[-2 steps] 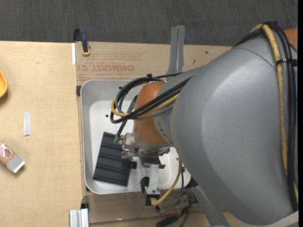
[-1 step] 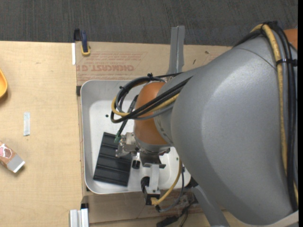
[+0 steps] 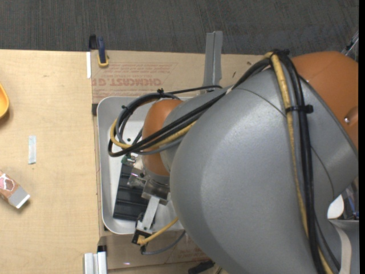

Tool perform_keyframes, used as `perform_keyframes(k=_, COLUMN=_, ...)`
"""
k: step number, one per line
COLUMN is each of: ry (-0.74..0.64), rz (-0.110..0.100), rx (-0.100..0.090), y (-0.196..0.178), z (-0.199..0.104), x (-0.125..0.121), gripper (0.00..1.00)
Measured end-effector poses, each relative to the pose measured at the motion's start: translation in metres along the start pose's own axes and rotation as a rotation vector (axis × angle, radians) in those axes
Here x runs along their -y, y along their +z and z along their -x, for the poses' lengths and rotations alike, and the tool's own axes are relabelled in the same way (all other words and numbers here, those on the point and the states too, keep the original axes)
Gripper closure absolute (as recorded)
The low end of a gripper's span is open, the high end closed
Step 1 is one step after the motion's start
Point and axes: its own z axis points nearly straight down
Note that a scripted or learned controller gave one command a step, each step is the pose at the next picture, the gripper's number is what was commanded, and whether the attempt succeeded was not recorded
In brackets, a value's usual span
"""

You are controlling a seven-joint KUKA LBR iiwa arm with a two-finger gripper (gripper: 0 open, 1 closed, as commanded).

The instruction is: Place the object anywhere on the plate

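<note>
My grey arm with its orange band [image 3: 157, 124] covers most of the view and reaches down into a white bin [image 3: 104, 153]. The black gripper [image 3: 128, 198] hangs low over the bin's front left part, close to the left wall. Cables [image 3: 122, 133] loop around the wrist. The arm and gripper body hide whatever lies beneath them in the bin.
A wooden bench top to the left bears an orange item [image 3: 3, 103] at the edge, a small grey strip [image 3: 32, 150] and a red-and-white bar [image 3: 12, 190]. A blue clamp [image 3: 100, 49] and a grey post [image 3: 214, 56] stand behind the bin on cardboard.
</note>
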Motion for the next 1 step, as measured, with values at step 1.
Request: perform_keyframes(k=1, ry=-0.047, rz=-0.002, rx=0.002, y=-0.0787, z=0.0, x=0.0004, gripper=0.0)
